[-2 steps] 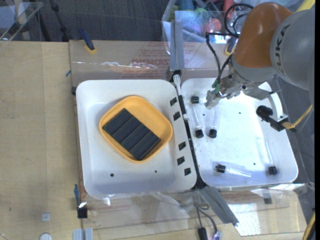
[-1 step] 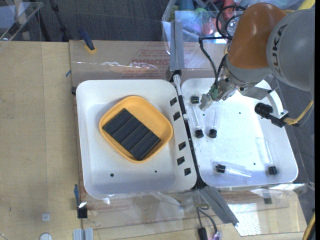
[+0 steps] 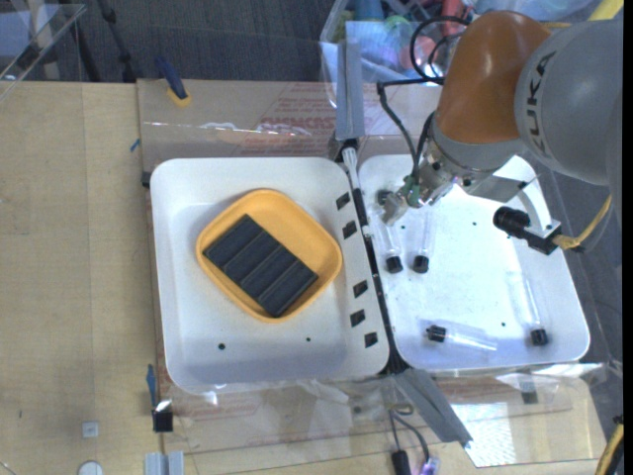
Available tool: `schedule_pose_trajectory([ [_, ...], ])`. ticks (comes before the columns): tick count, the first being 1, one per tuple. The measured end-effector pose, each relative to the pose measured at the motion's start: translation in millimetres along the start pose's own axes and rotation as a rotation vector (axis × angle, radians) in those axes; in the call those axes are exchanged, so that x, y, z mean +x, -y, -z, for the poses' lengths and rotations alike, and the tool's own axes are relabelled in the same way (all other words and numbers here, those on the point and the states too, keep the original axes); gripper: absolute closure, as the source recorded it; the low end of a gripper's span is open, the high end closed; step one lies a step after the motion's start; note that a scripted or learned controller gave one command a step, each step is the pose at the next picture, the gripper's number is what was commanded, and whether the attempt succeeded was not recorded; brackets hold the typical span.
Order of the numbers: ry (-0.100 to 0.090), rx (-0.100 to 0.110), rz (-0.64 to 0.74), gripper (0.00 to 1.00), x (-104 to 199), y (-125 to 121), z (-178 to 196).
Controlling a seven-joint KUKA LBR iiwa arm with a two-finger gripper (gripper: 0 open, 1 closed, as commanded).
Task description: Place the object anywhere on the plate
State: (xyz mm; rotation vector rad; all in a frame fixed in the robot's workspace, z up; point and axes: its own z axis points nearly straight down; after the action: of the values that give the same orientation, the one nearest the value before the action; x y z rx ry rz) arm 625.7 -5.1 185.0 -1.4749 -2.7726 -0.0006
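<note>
plate (image 3: pixel 269 253) was yellow-orange with a dark grey ribbed slab (image 3: pixel 261 260) on it, both bins (image 3: pixel 183 344) plain white, clear tubes (image 3: pixel 462 337) had black caps, arm (image 3: pixel 534 77) grey with that orange band

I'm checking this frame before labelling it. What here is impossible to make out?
- Pincer: in the camera view the arm's wrist hangs over it, so its state and anything it may hold are hidden.
- Clear tubes with black caps in the right bin: nearly transparent against the white, their outlines and number uncertain.
- Dark slab on the yellow plate: too small to identify.
</note>
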Motion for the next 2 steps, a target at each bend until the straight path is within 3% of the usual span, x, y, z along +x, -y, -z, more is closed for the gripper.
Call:
schedule_pose_trajectory([
  [1,0.000,0.000,0.073,1.00,29.1,-14.8,4.0],
  [2,0.003,-0.003,0.141,1.00,34.2,-29.0,0.0],
])
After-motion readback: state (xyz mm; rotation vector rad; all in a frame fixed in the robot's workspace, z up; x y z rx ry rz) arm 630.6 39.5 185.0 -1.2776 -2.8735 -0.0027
